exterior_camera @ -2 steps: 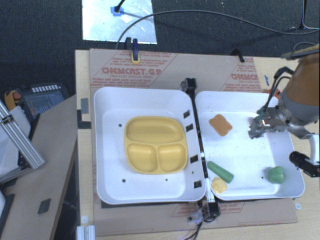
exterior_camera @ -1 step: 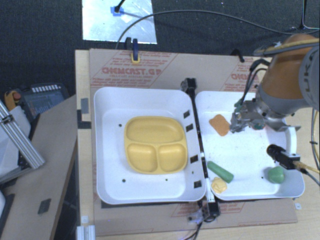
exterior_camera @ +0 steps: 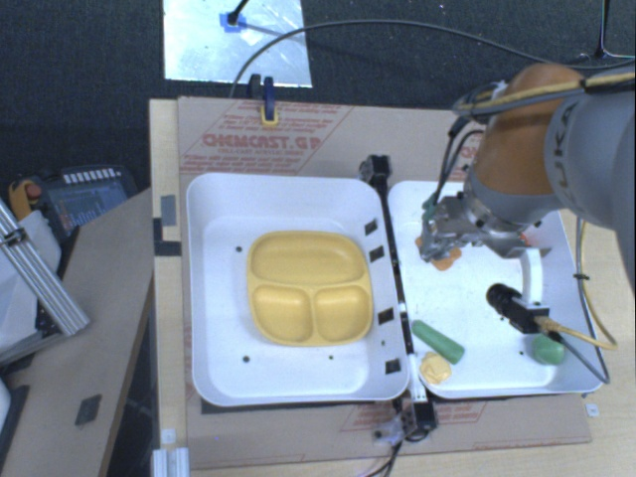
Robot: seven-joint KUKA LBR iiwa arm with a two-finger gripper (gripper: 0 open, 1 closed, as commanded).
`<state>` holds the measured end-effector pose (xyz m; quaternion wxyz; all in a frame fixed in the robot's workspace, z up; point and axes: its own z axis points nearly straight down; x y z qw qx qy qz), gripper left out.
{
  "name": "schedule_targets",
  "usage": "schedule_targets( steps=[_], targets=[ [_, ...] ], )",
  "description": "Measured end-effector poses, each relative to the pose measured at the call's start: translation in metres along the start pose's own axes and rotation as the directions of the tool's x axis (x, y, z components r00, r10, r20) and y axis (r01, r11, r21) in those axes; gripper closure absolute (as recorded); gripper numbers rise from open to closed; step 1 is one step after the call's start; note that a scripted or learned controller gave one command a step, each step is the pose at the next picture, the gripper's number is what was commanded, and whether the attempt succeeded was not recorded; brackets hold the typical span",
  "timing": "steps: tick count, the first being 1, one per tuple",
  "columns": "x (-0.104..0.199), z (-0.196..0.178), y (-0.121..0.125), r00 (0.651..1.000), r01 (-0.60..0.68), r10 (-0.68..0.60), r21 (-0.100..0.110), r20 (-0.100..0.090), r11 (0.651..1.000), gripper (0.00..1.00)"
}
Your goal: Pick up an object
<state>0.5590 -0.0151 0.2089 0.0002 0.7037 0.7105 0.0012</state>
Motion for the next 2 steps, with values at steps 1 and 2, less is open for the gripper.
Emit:
schedule_targets(
  steps=[1,2],
  targets=[
    [0.057,-0.007,-0.002,1.000,0.000,0.000,0.001,0.000,1.000,1.00],
    [0.116,-0.004,0.012,1.000,0.000,0.000,-0.001,0.000,1.000,1.00]
  ],
)
